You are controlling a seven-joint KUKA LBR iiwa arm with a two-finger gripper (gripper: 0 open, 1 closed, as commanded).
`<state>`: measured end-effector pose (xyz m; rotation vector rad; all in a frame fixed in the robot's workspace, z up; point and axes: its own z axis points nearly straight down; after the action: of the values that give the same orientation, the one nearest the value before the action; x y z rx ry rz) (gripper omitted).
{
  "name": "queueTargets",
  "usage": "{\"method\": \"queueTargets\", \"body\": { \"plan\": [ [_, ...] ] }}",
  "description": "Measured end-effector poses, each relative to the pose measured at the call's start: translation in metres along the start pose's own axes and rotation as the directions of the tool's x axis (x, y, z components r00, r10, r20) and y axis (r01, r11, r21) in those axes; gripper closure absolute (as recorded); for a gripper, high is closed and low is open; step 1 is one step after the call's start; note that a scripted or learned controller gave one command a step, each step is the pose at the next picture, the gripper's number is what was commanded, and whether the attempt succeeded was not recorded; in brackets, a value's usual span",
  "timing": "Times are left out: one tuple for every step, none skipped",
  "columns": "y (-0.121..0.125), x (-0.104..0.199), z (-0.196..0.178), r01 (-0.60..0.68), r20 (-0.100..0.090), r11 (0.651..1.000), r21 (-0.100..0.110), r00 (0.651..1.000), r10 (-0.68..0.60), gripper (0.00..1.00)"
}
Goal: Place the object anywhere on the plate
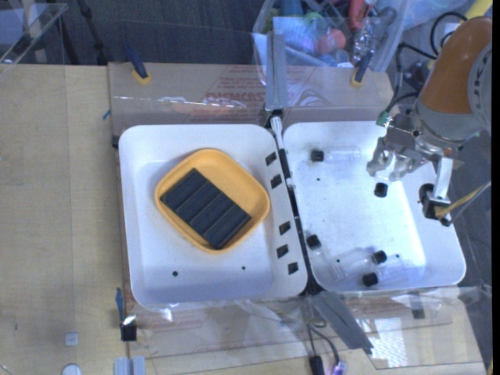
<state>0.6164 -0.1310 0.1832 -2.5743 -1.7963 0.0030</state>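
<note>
Dark ridged slab (205, 206) on yellow plate (255, 196), well left of claw (382, 170)

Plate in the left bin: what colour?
Yellow-orange plate, with a dark ridged slab lying on it; camera view.

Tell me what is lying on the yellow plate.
A dark ribbed rectangular block lies flat on the yellow plate in the left bin. The plate surface beneath the block is covered.
</note>
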Motion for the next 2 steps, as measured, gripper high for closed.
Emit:
{"method": "queueTargets", "body": {
  "plan": [
    [0.004, 0.007, 0.009, 0.122, 0.000, 0.993, 0.001, 0.993, -0.122, 1.00],
    [0.007, 0.021, 0.013, 0.258, 0.000, 0.966, 0.001, 0.966, -0.258, 1.00]
  ]
}}
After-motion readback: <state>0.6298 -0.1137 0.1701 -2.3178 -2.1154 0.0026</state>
